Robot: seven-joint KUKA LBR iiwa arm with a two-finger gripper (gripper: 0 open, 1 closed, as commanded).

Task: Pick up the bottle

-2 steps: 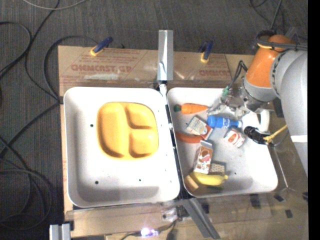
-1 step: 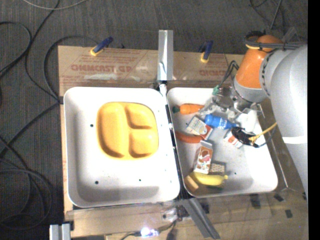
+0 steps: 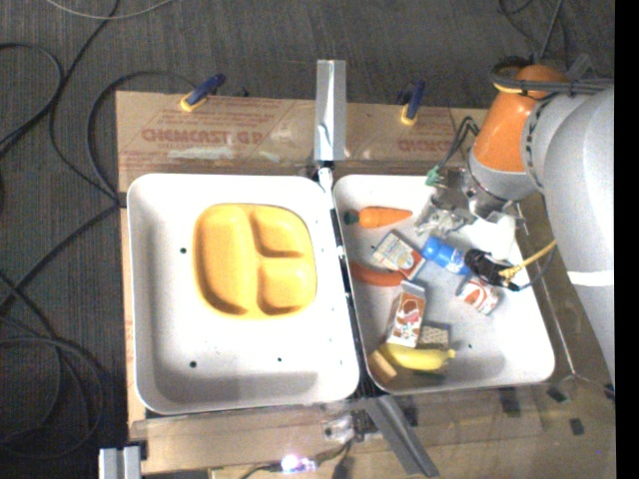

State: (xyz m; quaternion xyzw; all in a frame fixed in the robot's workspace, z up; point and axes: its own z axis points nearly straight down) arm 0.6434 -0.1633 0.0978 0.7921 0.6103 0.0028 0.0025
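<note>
Dark carpet with loose black cables lies all around your counter (image 3: 240, 133), which is a brown board held by two clamps, one blue (image 3: 203, 91) and one yellow (image 3: 410, 103). You have two white bins on it, side by side.

Your left bin (image 3: 160, 357) holds one thing: a yellow tray (image 3: 256, 258) with sections.

Your right bin (image 3: 519, 352) is crowded. Count one of each: a carrot (image 3: 384, 217) at the back, an orange lid (image 3: 374, 274) below it, a small packet (image 3: 397, 253) touching that lid, a blue bottle (image 3: 443, 253) near the middle, a red and white can (image 3: 480, 295) to its right, a little carton (image 3: 407, 316) and a banana (image 3: 413, 359) at the front with a dark cracker (image 3: 432, 336) just beside it.

Your arm (image 3: 584, 158) comes in from the right with its orange band (image 3: 502, 128) up high. Your claw (image 3: 445, 211) hangs low over the back of the right bin, just above the bottle. You cannot tell if it is spread or pressed together, because wires and white parts blur it. The bottle lies on its side on the bin floor, with the packet close on its left and the can close on its right.
</note>
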